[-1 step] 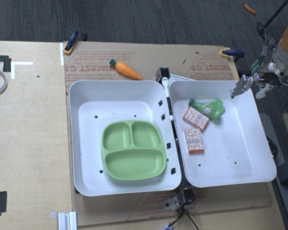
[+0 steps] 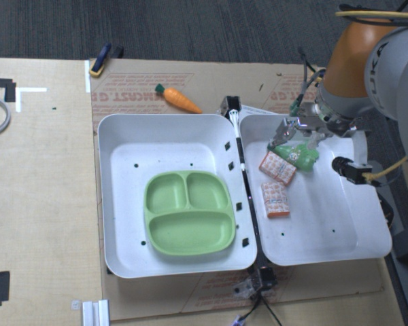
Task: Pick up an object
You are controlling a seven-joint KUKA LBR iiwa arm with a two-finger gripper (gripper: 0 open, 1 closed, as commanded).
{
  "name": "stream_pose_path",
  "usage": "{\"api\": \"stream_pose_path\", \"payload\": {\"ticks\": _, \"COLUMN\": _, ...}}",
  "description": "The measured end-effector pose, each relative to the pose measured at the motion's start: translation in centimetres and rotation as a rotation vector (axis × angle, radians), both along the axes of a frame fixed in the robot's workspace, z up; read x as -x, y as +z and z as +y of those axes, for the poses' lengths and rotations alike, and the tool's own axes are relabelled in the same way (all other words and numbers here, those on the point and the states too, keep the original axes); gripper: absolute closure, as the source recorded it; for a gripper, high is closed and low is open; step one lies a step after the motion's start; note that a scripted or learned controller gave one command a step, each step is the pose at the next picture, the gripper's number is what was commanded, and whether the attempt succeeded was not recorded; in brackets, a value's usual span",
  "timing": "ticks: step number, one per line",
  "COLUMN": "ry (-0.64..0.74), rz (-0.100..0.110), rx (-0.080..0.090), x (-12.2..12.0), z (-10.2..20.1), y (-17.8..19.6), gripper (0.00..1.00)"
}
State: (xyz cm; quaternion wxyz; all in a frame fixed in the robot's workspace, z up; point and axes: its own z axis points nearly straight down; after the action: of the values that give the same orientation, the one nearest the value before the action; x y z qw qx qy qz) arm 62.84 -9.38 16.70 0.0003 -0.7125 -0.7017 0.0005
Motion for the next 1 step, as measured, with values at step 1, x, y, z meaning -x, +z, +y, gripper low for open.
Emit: {"api": "stream_pose_path", "payload": {"ticks": 1, "ry": 0.054, "rz": -0.001, "rx": 0.000, "x": 5.15, "z": -0.12, "y": -7.47, "gripper": 0.00}}
